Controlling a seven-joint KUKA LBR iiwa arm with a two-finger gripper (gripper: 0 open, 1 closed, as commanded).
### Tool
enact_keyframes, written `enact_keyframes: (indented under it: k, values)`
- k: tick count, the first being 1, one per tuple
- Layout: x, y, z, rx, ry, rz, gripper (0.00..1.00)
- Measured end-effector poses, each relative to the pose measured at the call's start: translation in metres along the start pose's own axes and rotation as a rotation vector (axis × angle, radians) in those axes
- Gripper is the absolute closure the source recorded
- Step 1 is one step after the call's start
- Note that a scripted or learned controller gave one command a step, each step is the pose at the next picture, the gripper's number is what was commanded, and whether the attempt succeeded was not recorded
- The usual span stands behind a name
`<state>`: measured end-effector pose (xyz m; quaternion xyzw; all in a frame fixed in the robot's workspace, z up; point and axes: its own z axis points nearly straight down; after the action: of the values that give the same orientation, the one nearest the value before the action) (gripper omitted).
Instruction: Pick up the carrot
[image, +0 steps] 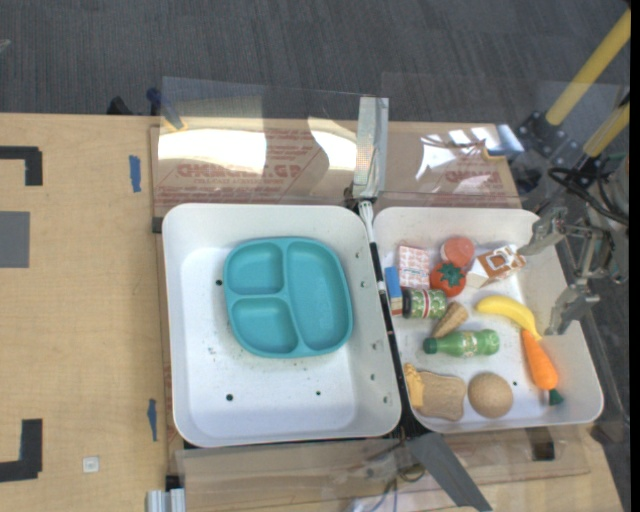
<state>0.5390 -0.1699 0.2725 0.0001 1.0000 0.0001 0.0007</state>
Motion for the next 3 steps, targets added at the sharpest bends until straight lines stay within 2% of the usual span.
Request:
enact_keyframes:
  k: [1, 2, 3]
  values:
    - [0.013, -0.027, 0.110, -0.002, 0.007, -0.020, 0.00]
    - [0.009, -0.049, 0.171, 0.003, -0.011, -0.042, 0.00]
    - [0.048, -0.012, 0.186, 0.001, -0.006, -0.036, 0.00]
